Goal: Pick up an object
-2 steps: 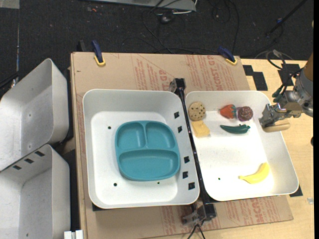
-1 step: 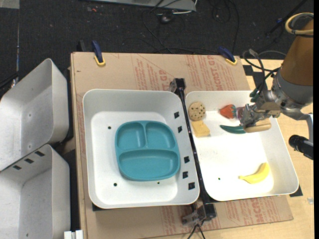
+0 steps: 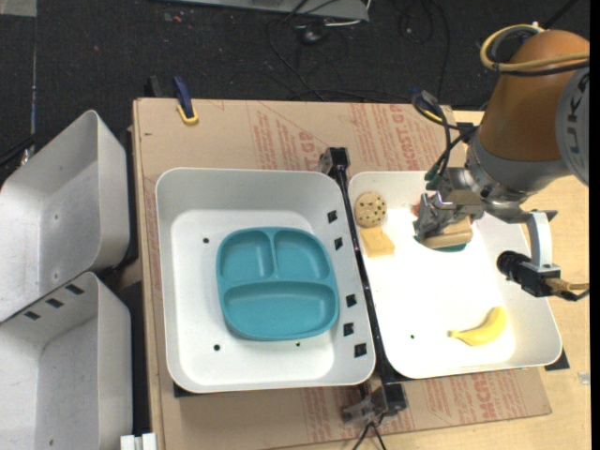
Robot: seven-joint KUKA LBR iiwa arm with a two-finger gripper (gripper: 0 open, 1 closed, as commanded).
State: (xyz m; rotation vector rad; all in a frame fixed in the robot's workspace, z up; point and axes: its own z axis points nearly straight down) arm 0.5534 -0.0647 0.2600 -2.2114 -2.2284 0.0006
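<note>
The tan block [image 3: 448, 236] sits in the right bin [image 3: 441, 345] near the table's far right corner, under my claw [image 3: 437, 221], whose grip I cannot tell, so I should centre and descend straight before closing.

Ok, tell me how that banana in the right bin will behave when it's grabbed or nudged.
The banana is small and evenly yellow, so it is probably a light toy and should lift easily. Its curved shape suggests it would spin or slide on the smooth floor of the right bin rather than roll. It looks glossy, so it may slip.
</note>
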